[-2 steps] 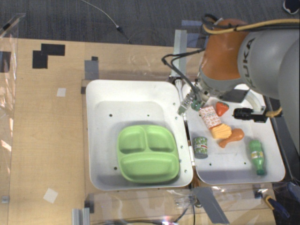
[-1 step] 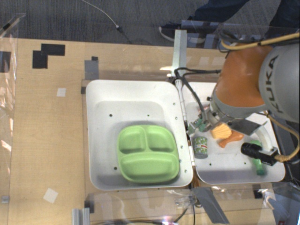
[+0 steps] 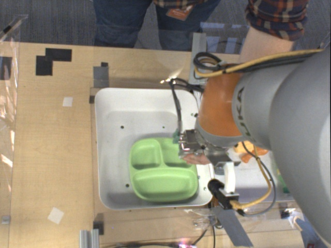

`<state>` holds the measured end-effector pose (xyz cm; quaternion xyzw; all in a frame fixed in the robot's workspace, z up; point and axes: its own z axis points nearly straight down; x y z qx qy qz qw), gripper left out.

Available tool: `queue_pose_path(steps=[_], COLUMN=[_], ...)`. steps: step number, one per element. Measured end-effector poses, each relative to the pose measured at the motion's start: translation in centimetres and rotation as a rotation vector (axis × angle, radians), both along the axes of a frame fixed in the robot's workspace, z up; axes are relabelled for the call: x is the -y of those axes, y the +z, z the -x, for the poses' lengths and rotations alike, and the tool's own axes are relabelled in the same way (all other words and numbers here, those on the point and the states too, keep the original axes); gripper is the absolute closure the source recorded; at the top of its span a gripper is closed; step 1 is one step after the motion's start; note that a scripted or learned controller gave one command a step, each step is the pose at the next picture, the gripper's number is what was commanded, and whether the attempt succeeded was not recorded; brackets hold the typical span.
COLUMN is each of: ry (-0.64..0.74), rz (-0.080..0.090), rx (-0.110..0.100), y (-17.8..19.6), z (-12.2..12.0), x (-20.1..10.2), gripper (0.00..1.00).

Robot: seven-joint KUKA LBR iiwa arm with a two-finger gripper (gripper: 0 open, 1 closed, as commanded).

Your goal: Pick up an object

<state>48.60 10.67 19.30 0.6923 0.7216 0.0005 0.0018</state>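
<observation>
- Green moulded plastic divided tray, lying flat in near half of left shallow white bin.
- Probably light, stiff, smooth; raised rim or divider ridge likely best for pinching.
- Counted: one tray, three compartments, two bins.
- Two-finger gripper over tray's right edge; spread or pressed together, cannot tell.

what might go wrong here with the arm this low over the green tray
1. The hand sits at the right edge of the green divided plastic tray, so a grasp may catch only the rim and slip.
2. The tray lies close to the near wall of the left white bin; a push might jam it there.
3. Black cables hang beside the wrist and could snag.
</observation>
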Motion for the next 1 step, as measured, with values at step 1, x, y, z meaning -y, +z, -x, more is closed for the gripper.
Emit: queue_pose_path(steps=[1], ry=[-0.842], rz=[-0.005], rx=[0.000], y=[0.91], z=[-3.73], x=[0.70], gripper=[1.00])
